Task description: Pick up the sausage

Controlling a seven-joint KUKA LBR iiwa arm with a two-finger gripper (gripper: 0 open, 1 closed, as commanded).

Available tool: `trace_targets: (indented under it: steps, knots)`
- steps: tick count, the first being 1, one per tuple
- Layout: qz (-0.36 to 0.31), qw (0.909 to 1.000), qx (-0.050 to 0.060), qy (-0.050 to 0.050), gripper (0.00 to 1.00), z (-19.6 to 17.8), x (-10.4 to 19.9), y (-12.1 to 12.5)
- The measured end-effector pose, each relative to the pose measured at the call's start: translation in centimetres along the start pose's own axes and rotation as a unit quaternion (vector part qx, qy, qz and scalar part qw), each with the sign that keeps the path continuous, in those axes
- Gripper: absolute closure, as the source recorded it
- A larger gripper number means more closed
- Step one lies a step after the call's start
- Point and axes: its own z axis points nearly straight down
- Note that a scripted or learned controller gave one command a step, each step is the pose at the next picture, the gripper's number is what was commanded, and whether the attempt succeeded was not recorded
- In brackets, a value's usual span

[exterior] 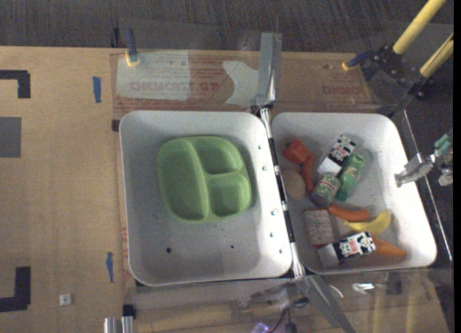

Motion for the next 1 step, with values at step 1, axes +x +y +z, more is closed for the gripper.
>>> trace_targets:
  steps: [1]
  knots:
    - [0.111, 0.9938, -0.001, 0.001, 0.00, 17.92, 2.56, -1.75]
